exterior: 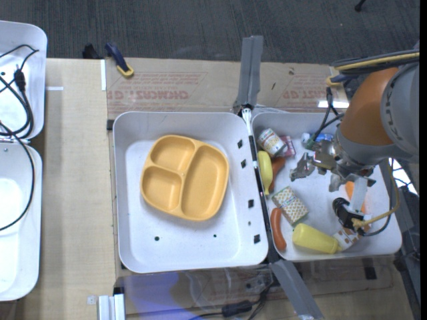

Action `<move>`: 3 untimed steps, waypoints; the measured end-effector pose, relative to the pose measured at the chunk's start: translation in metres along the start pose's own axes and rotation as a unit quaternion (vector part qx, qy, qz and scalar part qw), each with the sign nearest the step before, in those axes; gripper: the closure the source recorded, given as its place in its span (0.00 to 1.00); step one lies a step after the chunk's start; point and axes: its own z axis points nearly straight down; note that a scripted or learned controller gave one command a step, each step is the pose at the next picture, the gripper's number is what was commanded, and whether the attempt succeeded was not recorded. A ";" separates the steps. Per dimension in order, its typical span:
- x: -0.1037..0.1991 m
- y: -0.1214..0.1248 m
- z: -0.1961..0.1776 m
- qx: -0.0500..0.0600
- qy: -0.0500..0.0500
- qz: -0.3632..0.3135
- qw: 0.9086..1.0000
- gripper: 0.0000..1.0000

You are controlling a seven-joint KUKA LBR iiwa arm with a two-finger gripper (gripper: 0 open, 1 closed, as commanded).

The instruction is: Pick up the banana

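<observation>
The banana point(265, 171) is yellow and lies lengthwise against the left wall of the right bin point(383, 245). My gripper point(319, 176) hangs over the middle of that bin, to the right of the banana and apart from it. It is open, with nothing between its fingers. The grey arm with its orange band point(371, 115) reaches in from the right and hides the bin's upper right part.
A small can point(270, 141) lies just above the banana. A patterned box point(290, 205), a red sausage point(278, 229) and a yellow bottle point(315, 239) lie below it. The left bin point(130, 245) holds a yellow divided plate point(185, 177).
</observation>
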 end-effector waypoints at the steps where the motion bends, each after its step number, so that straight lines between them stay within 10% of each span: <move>1: -0.018 -0.069 0.028 -0.007 0.002 -0.072 0.997 0.00; 2: -0.025 -0.065 0.028 -0.010 -0.001 -0.294 0.956 0.00; 3: -0.021 -0.067 0.028 -0.009 -0.001 -0.291 0.957 0.00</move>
